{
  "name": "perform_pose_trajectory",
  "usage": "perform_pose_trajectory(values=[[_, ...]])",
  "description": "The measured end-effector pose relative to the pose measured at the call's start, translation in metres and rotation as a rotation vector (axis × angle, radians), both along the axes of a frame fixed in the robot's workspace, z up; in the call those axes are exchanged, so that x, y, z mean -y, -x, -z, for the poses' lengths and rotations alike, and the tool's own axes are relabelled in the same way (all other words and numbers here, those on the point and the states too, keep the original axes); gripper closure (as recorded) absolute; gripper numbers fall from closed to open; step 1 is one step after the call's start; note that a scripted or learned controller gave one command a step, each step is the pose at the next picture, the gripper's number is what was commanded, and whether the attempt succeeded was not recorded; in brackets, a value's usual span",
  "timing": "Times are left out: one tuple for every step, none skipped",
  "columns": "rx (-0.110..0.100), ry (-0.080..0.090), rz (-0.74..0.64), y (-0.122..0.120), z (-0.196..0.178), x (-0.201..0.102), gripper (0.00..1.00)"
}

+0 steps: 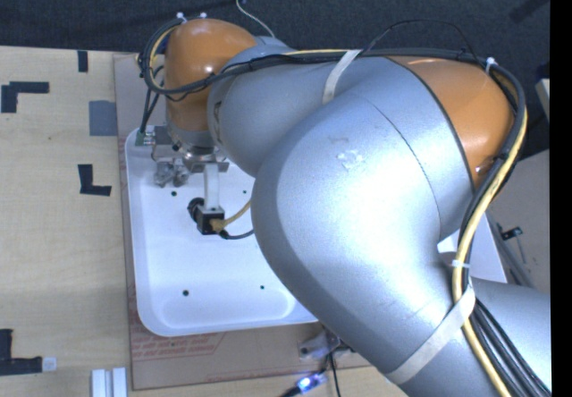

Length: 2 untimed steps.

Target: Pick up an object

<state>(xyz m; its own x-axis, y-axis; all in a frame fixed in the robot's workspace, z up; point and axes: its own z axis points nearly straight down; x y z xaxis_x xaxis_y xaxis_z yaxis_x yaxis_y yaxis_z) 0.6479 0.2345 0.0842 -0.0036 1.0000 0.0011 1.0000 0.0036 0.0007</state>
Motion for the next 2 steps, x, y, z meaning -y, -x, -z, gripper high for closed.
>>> perform_pose_trajectory(values=[[-0.003,0.004,0.0,0.001,-0.01,0.002,1.0],[-0.003,0.003,0.001,-0.003,0.001,0.001,1.0]])
